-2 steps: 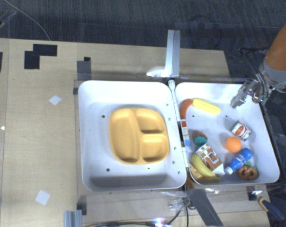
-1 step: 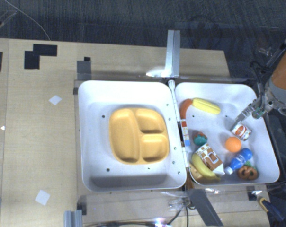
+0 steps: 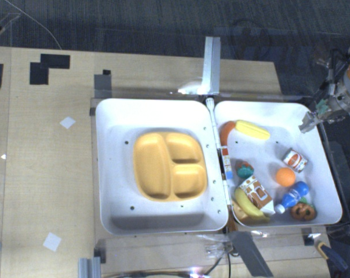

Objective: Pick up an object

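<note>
**A:** Where's your pincer [image 3: 309, 122] right now?

**B:** At the far right corner of the right bin [image 3: 331, 172], hanging just over the rim. It's small and blurred from here, so I cannot tell if it's released or clenched. I see nothing in it.

**A:** What's closest to pick?

**B:** The can [image 3: 295, 160] lies nearest, with bare white floor around it. Just beyond it sits the orange ball [image 3: 285, 177], also apart from its neighbours. The yellow corn-like piece [image 3: 252, 131] lies along the far wall, beside a red thing I can't name, half hidden by the divider.

**A:** And the rest?

**B:** Crowded into the near corner: blue bottle [image 3: 293, 194], brown pretzel thing [image 3: 303, 211], box [image 3: 256, 193] resting on the banana [image 3: 246, 206]. They touch one another, likely because they slid into a heap there. I judge a grasp there risks catching two things, or the rim.

**A:** The left bin [image 3: 114, 172]?

**B:** It carries a yellow tray [image 3: 169, 165], flat and wide; poor for my reach. The open middle of the right bin gives me room to come down, so I'd favour the can or the ball.
</note>
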{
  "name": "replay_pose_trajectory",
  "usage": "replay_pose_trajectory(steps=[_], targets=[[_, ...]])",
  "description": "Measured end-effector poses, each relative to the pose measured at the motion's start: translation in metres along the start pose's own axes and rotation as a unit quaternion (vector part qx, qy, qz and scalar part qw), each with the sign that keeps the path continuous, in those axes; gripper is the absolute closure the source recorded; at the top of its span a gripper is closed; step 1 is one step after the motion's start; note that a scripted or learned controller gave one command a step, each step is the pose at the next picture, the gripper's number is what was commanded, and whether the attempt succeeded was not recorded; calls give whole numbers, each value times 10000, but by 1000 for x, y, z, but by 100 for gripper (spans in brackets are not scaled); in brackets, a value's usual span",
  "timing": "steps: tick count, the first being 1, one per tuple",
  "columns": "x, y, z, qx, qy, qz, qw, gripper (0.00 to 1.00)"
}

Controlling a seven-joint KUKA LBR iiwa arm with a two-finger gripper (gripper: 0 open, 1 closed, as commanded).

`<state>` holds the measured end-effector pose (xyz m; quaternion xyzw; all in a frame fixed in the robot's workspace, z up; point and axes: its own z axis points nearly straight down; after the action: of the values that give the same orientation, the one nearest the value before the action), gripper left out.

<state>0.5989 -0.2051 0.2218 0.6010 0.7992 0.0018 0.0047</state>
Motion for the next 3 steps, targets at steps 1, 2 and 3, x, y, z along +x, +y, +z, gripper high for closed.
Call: replay_pose_trajectory(steps=[1, 2, 3], targets=[[16, 29, 123, 0, 2, 1994, 9799, 100], [52, -12, 50, -1, 9, 2668, 9638, 100], [14, -33, 55, 24, 2, 2327, 9725, 100]])
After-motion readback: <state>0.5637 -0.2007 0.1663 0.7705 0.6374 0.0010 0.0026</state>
